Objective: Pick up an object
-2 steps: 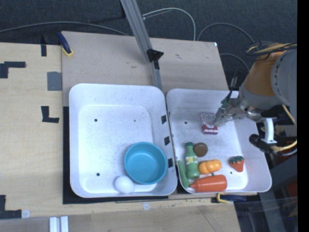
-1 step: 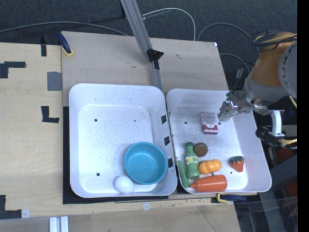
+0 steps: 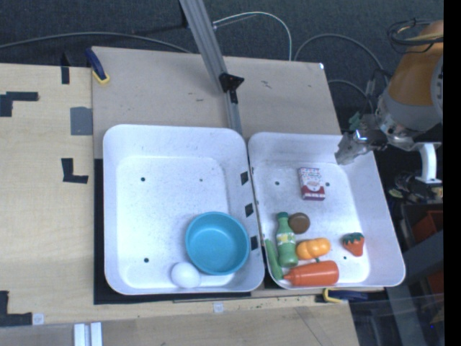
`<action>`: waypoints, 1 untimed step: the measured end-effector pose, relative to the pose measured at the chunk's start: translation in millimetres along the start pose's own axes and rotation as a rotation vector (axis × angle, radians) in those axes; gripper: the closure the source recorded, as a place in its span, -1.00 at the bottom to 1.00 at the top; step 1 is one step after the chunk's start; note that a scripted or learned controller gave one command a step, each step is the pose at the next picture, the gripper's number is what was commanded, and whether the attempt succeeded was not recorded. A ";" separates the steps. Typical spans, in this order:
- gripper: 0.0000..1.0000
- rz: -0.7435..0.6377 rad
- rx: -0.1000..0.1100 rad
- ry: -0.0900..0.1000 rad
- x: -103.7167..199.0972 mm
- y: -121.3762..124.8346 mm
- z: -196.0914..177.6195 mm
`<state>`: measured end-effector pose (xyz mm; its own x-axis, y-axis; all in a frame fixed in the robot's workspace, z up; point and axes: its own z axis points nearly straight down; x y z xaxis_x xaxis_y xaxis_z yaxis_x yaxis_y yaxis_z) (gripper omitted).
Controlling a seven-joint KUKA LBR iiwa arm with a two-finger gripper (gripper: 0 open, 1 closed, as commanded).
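Note:
The right bin [image 3: 374, 215] holds a small red and white carton [image 3: 311, 183], a green bottle [image 3: 284, 241], a brown round piece [image 3: 300, 223], an orange fruit [image 3: 312, 249], a carrot [image 3: 312, 273] and a strawberry [image 3: 353, 244]. In the left bin [image 3: 130, 150] sit a blue bowl [image 3: 216, 242] and a white ball [image 3: 184, 274]. My gripper [image 3: 348, 150] hangs over the right bin's far right corner, up and to the right of the carton, apart from every object.
A slanted metal pole [image 3: 209, 42] crosses the bench behind the bins and ends at a black clamp [image 3: 230, 83]. Cables [image 3: 274, 20] lie on the dark floor behind. The arm [image 3: 414, 92] enters from the right.

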<state>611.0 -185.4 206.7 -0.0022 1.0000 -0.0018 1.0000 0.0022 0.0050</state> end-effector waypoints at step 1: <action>1.00 0.000 0.000 0.000 0.3 1.5 -48.4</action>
<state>612.3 -185.0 255.1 -0.0020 1.0000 -0.0015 1.0000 0.0020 0.0047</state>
